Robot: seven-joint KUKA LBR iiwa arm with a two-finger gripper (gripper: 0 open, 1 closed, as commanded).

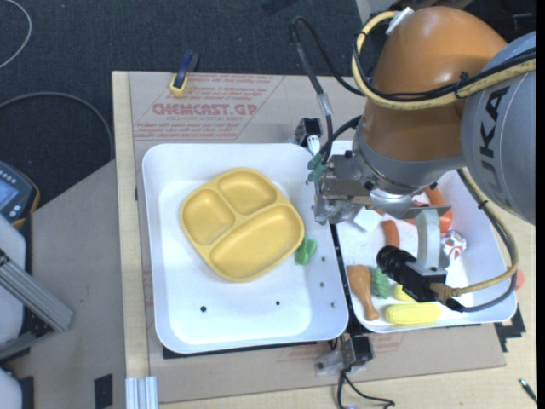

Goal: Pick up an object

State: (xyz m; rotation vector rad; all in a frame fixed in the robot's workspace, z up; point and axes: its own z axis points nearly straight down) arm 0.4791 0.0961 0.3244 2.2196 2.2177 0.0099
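Hanging over the right bin [490,254], the arm is hiding its gripper [353,210] under the orange wrist, so I cannot tell its state. Toys are lying below it: a carrot [390,233], a chicken leg [362,286], a corn cob [413,313]. To my eye, it should be settling squarely over one piece, clear of the bin wall and neighbours, before closing.

Yellow divided plate [243,224] smooth matt plastic; white bins [166,228] glossy plastic; bench board [136,135] matt cardboard-like.
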